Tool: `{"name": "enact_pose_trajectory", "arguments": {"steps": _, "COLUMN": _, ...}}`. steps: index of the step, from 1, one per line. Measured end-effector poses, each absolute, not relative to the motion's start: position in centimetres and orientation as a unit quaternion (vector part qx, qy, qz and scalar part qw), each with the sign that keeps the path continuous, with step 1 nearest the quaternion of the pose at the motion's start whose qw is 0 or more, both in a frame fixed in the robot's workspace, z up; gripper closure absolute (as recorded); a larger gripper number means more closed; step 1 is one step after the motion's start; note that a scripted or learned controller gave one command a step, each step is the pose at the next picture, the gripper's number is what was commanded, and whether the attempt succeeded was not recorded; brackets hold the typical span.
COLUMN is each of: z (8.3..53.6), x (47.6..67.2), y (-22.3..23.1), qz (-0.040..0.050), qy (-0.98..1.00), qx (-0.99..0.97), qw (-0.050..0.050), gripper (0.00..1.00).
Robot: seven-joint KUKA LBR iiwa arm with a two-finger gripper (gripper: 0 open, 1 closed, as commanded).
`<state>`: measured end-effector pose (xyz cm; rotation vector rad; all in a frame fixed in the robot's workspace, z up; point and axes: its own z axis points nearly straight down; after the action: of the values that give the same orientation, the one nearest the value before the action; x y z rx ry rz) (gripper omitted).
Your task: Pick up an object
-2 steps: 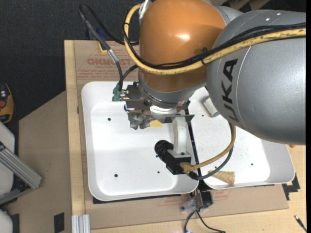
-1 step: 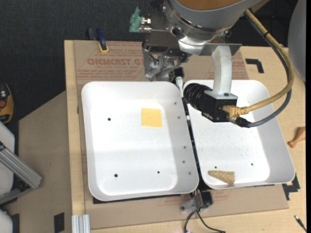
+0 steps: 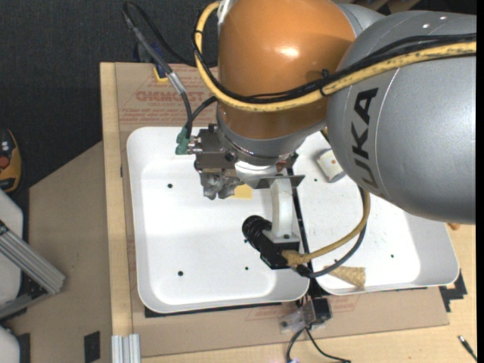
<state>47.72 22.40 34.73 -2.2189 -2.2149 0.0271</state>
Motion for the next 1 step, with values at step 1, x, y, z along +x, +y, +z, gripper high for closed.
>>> {"name": "enact_pose_trajectory", "arguments": {"steps": 1, "z": 33.59, "x": 47.87, "y": 22.45, "qz": 0.0023, "qy": -0.707, "qx": -0.707, "qw": 0.001, "gripper": 1.0}}
